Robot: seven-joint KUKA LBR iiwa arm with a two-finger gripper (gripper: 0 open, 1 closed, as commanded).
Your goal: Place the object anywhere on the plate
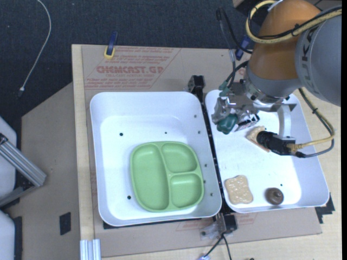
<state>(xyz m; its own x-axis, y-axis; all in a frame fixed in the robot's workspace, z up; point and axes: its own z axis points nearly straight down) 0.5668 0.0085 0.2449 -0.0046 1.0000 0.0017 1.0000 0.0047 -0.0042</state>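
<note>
The green plate [165,176] lies open from above in the left bin [108,145] — between it and the tool [230,118] stand only the bins' touching rims [209,140].

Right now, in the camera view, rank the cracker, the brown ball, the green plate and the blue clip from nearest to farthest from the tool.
1. Cracker, front of the right bin, below the tool.
2. Brown ball, right bin's front right; only a little farther than the cracker.
3. Green plate, in the left bin.
4. Blue clip, far left on the cardboard's back edge.
</note>
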